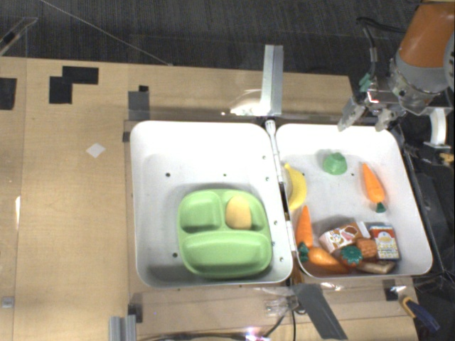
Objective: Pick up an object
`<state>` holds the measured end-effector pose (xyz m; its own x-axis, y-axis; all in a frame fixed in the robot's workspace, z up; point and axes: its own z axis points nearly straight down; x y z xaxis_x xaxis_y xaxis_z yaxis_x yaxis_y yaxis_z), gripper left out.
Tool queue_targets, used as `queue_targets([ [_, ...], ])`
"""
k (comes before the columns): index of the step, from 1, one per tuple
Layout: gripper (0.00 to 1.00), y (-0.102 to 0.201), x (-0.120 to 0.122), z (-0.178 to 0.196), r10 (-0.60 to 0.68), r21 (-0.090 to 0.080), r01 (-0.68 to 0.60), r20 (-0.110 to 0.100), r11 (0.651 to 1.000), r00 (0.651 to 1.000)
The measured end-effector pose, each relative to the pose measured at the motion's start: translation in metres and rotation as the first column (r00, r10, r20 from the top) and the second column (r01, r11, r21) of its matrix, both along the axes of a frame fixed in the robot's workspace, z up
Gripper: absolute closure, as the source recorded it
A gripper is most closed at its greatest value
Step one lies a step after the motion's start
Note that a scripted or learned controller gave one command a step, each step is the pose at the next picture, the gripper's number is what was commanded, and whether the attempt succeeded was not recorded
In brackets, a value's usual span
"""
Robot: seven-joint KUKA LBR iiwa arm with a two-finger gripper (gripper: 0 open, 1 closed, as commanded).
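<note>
The end effector (366, 116) hangs spread and empty over the right bin's (412, 190) far edge, apparently poised to descend; the closest candidate, a green ball (335, 163), lies just beneath it.

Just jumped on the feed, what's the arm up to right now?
The grey arm's two-finger gripper hovers with fingers spread above the far edge of the right white bin, holding nothing. That bin holds a round green toy, an orange carrot, a yellow banana and a pile of small food toys. The left white bin holds a green divided tray with a yellow egg-shaped piece.
</note>
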<state>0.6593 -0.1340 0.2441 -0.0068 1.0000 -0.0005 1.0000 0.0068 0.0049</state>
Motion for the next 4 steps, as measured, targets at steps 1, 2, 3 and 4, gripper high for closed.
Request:
queue_targets([
  [1, 0.0, -0.056, 0.011, -0.146, 0.069, -0.002, -0.069, 0.001, 0.998, 0.998],
  [2, 0.0, -0.054, -0.04, -0.154, 0.078, -0.002, -0.078, 0.005, 0.997, 0.997],
  [3, 0.0, -0.072, -0.074, -0.153, 0.06, -0.002, -0.06, 0.007, 0.998, 0.998],
  [4, 1.0, -0.07, -0.07, -0.141, 0.063, -0.002, -0.063, 0.016, 0.998, 0.998],
])
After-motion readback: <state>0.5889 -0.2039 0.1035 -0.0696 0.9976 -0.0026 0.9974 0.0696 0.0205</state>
